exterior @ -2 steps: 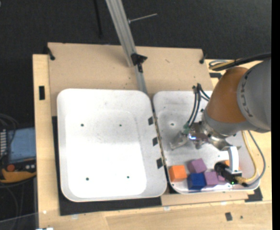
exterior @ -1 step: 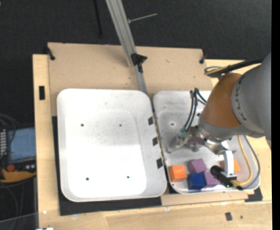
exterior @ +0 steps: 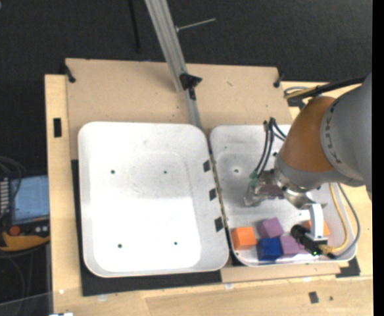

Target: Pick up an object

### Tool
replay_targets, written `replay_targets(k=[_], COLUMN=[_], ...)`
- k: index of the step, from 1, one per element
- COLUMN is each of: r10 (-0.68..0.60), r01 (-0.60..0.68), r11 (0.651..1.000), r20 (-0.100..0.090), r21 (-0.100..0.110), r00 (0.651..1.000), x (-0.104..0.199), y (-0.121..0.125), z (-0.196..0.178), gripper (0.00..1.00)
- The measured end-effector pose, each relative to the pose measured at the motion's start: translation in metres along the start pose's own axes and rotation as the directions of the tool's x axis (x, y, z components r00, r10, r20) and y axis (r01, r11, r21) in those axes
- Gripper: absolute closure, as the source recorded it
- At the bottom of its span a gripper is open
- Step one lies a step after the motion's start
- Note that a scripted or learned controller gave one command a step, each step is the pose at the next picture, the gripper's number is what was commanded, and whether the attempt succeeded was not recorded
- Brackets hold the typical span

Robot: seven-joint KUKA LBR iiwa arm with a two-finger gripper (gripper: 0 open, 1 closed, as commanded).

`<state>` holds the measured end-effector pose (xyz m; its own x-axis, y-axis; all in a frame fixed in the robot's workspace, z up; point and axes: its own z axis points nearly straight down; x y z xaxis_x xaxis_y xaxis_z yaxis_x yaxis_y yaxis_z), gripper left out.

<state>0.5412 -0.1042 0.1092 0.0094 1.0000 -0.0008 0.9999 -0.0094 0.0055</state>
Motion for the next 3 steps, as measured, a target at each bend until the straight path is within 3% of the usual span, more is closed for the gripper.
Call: replay_targets(k=[2, 3], r10=[-0.013, -0.015], r01=[0.013, 0.015], r11=[1.000, 1.000], r20=[0.001, -0.001], r21=[-0.004, 0.002], r00=[1.000, 1.000], x=[0.002, 0.001], y=[0.007, 0.008], z=[-0.129, -0.141], gripper=[1.00, 1.00])
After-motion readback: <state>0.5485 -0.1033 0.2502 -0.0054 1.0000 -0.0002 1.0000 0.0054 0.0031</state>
